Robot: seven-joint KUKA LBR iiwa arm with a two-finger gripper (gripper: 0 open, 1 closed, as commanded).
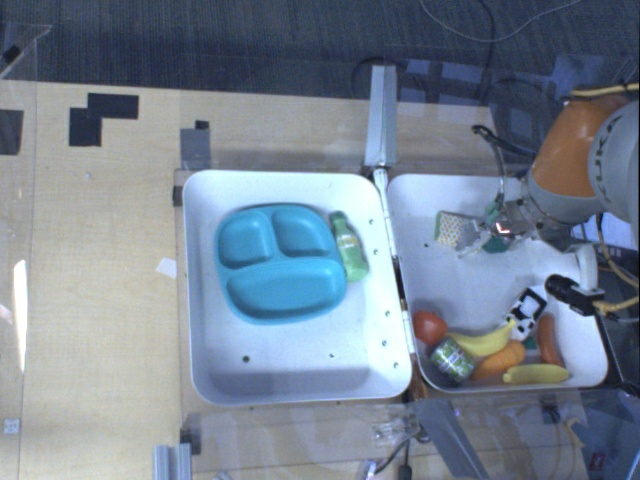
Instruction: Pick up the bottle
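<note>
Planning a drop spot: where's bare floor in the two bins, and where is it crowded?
Left bin: a bare strip along the near wall, below the blue tray; the green bottle lies against the tray's right edge. Right bin: bare middle between the gripper and the toy pile, which crowds the near wall.

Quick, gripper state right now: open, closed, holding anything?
Gripper: cannot be told; it sits low in the right bin, far from the bottle in the left bin.
</note>
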